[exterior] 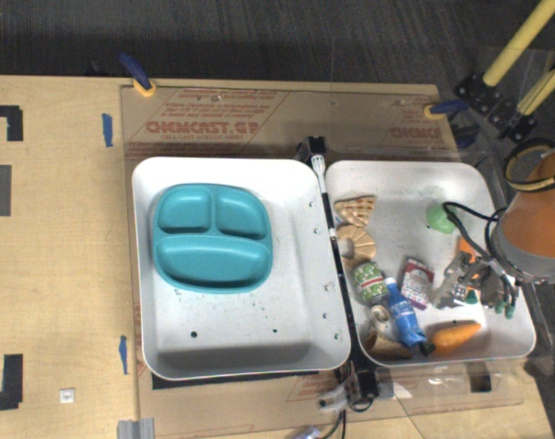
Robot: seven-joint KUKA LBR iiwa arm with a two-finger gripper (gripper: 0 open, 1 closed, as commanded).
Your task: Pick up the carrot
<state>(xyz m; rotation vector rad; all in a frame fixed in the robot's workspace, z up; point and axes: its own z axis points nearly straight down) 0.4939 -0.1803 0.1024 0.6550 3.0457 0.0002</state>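
Camera view looks down on a tan bench [58, 245] with a brown cardboard sheet [277, 117] laid over its middle and two shallow white bins side by side upon it. The left bin [231, 337] bears a teal divided plate [211, 238] in its far-left part, with two small compartments on the far side and one long compartment on the near side. The right bin [414, 190] holds a scatter of small things. The arm [531, 222] comes in from the right edge, its orange band showing above the wrist, and the gripper [467, 282] hangs low over the right side of this bin amid dark cables; whether its fingers are spread or pressed together cannot be told here.

The carrot [456, 336] lies on its side in the near-right corner of the right bin, just near of the gripper and apart from it. Just left of the carrot lies a blue bottle [405, 319], tilted. Left of that sits a green spotted item [368, 282], and a tan waffle-patterned piece [355, 210] lies at the far-left. A small green object [441, 218] rests toward the far side.
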